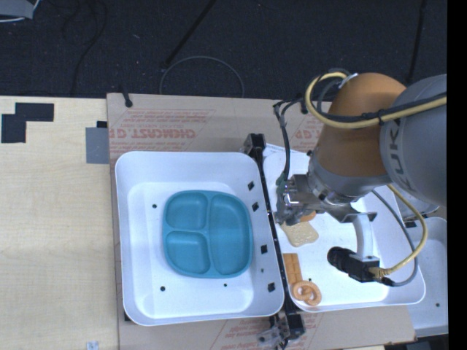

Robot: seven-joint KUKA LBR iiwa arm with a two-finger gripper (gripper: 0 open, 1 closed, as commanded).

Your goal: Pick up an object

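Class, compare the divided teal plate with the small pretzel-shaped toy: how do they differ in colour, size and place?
The divided teal plastic plate is blue-green; the small tan pretzel-shaped toy is orange-brown. The plate is far larger than the pretzel. The plate lies mid-floor in the left white bin; the pretzel sits at the right white bin's near edge. Both lie flat.
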